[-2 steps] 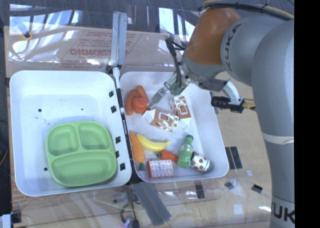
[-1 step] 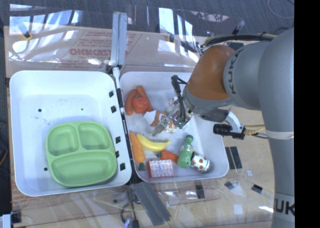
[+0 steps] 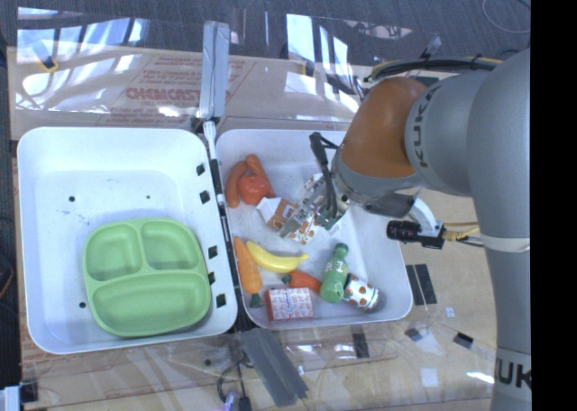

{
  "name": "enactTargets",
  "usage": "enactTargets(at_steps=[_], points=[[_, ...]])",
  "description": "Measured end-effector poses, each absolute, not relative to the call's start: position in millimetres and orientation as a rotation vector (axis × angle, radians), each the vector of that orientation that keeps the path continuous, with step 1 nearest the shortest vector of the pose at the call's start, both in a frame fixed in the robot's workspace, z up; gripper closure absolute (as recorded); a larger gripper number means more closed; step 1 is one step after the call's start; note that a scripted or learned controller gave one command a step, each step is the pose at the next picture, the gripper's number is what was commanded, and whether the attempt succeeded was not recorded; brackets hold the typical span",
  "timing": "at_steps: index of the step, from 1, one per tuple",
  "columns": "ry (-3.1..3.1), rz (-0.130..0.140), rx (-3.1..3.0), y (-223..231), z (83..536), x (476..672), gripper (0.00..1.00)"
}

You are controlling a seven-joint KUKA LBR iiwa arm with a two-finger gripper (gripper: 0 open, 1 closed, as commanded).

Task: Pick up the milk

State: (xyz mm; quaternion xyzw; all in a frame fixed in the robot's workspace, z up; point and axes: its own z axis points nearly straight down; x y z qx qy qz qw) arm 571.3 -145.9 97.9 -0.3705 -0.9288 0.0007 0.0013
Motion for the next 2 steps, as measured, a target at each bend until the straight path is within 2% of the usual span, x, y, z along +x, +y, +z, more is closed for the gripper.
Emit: enactTargets(at_steps=[1,2], points=[[-2.972,0.001,-1.017,-86,208,554.0,1.0],[-2.872,0.002,-1.276,-74,258,536.7,1.0]])
